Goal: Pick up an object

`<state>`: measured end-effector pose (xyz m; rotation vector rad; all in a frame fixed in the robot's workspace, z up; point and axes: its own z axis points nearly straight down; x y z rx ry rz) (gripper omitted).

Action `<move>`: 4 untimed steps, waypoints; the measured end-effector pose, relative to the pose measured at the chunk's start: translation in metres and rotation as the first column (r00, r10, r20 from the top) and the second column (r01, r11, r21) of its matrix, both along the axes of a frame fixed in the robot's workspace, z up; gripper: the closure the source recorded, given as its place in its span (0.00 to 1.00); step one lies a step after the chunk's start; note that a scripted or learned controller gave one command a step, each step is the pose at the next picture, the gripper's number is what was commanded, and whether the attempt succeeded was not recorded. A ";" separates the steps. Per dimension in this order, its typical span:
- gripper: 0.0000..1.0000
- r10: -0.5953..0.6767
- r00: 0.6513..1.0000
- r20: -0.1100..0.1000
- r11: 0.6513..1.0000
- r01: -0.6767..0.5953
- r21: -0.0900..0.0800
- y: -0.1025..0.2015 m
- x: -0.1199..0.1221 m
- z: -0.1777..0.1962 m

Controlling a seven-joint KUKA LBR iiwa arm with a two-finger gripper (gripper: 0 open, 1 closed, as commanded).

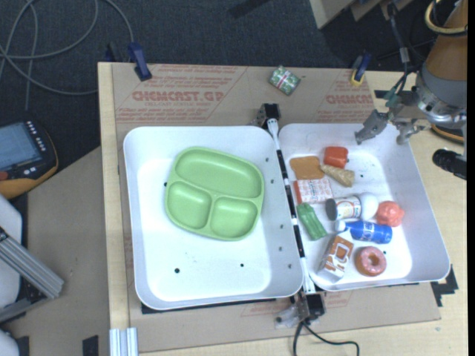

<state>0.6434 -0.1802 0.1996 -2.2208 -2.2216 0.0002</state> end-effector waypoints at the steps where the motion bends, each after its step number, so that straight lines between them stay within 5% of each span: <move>1: 0.00 0.000 1.000 0.003 1.000 0.000 -0.001 0.035 -0.055 -0.112; 2: 0.00 0.001 1.000 0.002 1.000 -0.001 -0.001 0.041 0.011 -0.114; 4: 0.00 -0.002 1.000 -0.002 1.000 0.002 0.000 0.041 -0.132 -0.115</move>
